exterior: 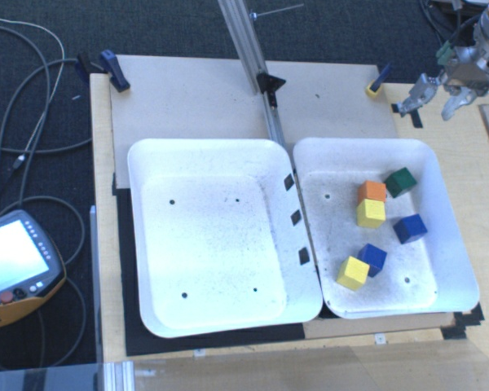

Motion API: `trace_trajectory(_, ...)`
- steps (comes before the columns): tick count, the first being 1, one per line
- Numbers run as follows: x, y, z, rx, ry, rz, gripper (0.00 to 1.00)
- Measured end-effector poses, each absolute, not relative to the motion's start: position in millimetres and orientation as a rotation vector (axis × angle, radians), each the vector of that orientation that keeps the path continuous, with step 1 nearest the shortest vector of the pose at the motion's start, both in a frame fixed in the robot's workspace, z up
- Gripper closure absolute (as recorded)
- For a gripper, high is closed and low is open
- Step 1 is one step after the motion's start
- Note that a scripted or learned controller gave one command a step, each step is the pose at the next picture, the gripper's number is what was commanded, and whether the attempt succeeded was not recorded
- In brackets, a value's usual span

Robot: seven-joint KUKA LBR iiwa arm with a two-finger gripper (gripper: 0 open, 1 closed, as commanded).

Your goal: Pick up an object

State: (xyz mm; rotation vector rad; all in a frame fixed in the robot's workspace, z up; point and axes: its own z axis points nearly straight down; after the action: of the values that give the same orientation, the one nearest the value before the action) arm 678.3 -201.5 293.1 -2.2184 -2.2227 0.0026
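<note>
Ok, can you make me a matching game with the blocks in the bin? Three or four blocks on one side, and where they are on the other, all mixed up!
Blocks:
1. green block
2. orange block
3. yellow block at the bottom
4. blue block on the right

Places:
A. touching another blue block
B. sitting right above another yellow block
C. nearest the bin's top right corner
D. alone, close to the bin's right wall

Pairs: 1-C, 2-B, 3-A, 4-D
</note>
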Motion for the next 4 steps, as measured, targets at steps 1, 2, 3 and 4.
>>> trace_trajectory(1,646.0,-164.2,176.5,-2.213,-2.216,0.007,0.00)
trace_trajectory(2,629.2,-144.0,132.1,-2.228,-2.227,-0.007,0.00)
trace_trajectory(3,627.0,-145.1,128.1,-2.226,-2.232,-0.009,0.00)
trace_trajectory(4,620.0,-147.7,120.7,-2.222,-2.227,-0.004,0.00)
